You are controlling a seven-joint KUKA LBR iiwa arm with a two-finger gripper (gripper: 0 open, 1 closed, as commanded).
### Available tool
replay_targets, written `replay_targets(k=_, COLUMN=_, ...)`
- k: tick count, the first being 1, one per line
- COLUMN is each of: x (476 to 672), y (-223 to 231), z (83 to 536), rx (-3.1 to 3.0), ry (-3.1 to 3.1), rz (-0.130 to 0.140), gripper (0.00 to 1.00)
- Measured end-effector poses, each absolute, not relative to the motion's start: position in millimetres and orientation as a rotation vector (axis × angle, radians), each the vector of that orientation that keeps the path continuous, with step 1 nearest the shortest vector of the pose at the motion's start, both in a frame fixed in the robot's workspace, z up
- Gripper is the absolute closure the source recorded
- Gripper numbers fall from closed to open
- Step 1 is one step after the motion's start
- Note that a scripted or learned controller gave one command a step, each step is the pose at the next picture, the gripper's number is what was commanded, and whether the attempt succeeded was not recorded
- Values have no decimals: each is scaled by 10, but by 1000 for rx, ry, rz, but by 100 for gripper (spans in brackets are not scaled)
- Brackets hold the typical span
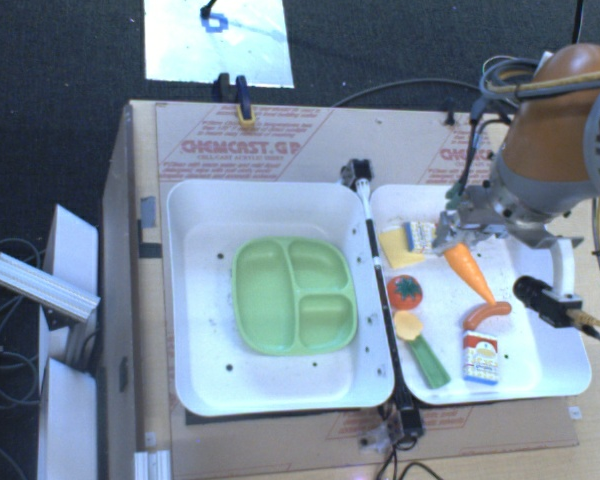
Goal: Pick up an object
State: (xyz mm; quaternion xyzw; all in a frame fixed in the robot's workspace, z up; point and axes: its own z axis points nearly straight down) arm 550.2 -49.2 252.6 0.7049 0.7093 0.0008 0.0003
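1. Claw [450,230] position was recorded low over the right bin [570,363], at the bin's upper part, with the arm [555,138] reaching in from the right. Whether the claw was open or closed could not be told, since its tip was blurred and partly hidden by the wrist.

2. Candidate objects were located in the right bin: a carrot [470,271] just beside the claw tip, a yellow wedge [400,248] and a small blue-and-white packet [420,235] to its left, a tomato [405,291], a sausage [487,315], a red-and-white carton [481,357] and a yellow-and-green scoop [421,346].

3. A green divided plate [293,296] was noted in the left bin [195,268].

4. No object was seen between the fingers; the grasp was judged not yet made.

5. Risks were judged as follows:
   - The carrot, being tapered and smooth, could slip or roll aside.
   - With packet, wedge and carrot crowded together, two items could be caught or one pushed away.
   - A descent near the bin's divider could end against its wall.
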Motion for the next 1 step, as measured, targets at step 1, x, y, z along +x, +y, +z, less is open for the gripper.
replay_targets(k=1, x=5152, y=-738, z=2475, rx=2219, ry=2222, rz=1, gripper=100)
